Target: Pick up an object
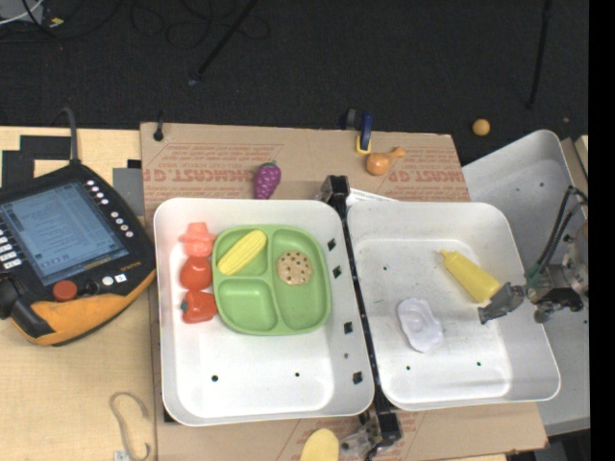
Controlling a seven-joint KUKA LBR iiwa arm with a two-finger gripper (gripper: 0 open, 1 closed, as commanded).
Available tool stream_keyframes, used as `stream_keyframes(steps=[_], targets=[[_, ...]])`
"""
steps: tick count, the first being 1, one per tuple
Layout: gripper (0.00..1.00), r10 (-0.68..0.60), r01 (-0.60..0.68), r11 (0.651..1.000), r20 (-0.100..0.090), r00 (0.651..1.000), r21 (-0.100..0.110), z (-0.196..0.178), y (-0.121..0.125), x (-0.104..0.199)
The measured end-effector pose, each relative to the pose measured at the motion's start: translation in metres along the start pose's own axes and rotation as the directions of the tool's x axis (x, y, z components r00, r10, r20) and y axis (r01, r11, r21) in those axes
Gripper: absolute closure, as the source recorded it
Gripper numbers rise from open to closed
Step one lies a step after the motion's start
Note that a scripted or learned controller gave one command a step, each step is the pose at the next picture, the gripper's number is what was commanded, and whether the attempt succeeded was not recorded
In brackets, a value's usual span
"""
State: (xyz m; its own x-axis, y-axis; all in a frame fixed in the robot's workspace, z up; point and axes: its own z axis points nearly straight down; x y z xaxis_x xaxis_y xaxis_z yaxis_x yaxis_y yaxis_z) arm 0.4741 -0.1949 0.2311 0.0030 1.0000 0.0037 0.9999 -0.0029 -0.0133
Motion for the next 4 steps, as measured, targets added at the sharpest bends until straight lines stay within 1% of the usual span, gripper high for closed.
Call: stream_keyframes(steps=[1,2,3,4], targets=[[0.0,-0.002,0.002,1.0,0.003,1.0,-0.012,-0.006,0.002,0.0],[0.0,-0.004,0.004,1.0,0.001,1.0,-0.008,0.048,0.011,-0.006],[0.0,-0.004,0.004,1.0,0.0,1.0,-0.007,0.092,0.013,-0.001],[0.0,-0.004,0.004,1.0,0.002,1.0,-0.01,0.144,0.014,0.001]])
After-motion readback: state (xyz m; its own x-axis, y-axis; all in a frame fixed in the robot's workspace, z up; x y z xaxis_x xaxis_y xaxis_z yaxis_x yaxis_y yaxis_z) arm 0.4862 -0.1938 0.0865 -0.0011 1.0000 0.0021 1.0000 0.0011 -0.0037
